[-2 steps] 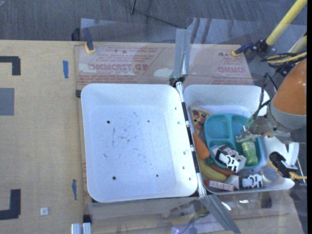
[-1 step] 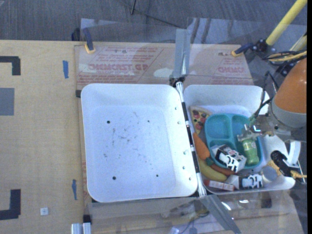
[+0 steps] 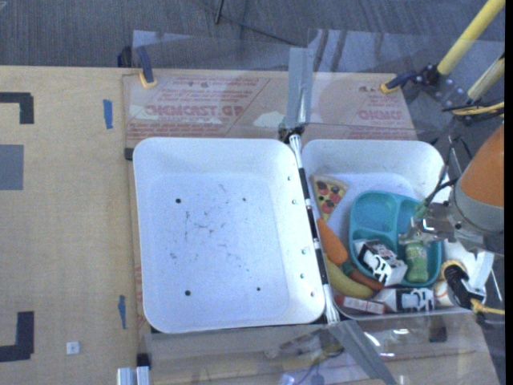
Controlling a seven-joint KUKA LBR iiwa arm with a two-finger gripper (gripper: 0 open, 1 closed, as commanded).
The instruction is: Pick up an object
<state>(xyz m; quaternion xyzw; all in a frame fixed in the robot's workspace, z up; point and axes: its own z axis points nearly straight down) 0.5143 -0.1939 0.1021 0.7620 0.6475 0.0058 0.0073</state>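
Observation:
The right bin [image 3: 377,152] holds a heap of toys. A pizza slice [image 3: 329,192] lies near its left wall, with an orange carrot [image 3: 332,241] and a yellow banana [image 3: 349,282] below it. A teal divided plate [image 3: 377,215] sits in the middle, with a black-and-white object [image 3: 379,262] on its lower edge and a green object [image 3: 416,261] in its right part. Another black-and-white item [image 3: 415,299] lies at the bin's front. My gripper [image 3: 423,226] hangs over the plate's right side, just above the green object. The orange-banded arm [image 3: 487,179] comes in from the right.
The left bin [image 3: 216,155] stands beside the right one, parted from it by a thin rim [image 3: 309,223]. Cardboard [image 3: 200,107] lies behind both bins. Yellow tubing [image 3: 473,30] and cables crowd the upper right.

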